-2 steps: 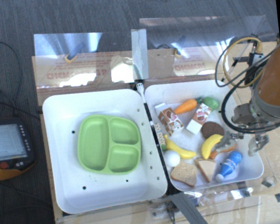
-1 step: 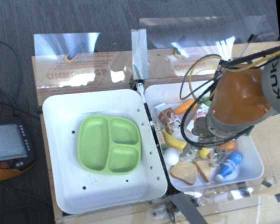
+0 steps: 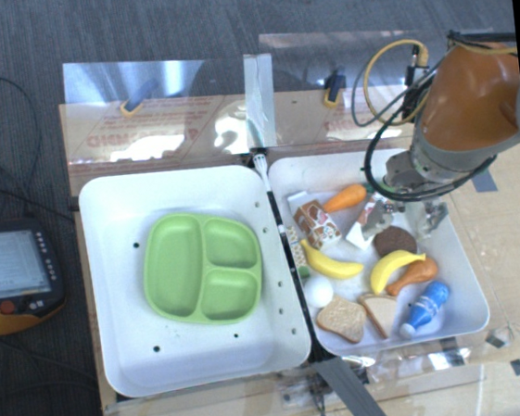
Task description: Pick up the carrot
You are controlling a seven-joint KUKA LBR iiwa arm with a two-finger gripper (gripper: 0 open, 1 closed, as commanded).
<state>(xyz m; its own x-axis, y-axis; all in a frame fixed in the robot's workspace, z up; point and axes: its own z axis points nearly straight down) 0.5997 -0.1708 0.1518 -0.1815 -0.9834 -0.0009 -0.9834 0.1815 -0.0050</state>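
Note:
The orange carrot (image 3: 345, 197) lies in the back part of the right bin (image 3: 472, 304), pointing left, beside a brown patterned packet (image 3: 316, 224). My gripper (image 3: 402, 216) hangs just right of the carrot, its fingers spread, one fingertip (image 3: 372, 215) close to the carrot's thick end and the other (image 3: 433, 217) further right. Nothing sits between the fingers. Just in front of the gripper, a dark brown round piece (image 3: 395, 238) lies on the bin floor.
The right bin also holds two bananas (image 3: 334, 264) (image 3: 390, 268), a white egg (image 3: 319, 291), two bread slices (image 3: 341, 319), a brown drumstick (image 3: 415, 273) and a blue bottle (image 3: 426, 308). A green divided plate (image 3: 203, 267) rests in the left bin (image 3: 128, 357).

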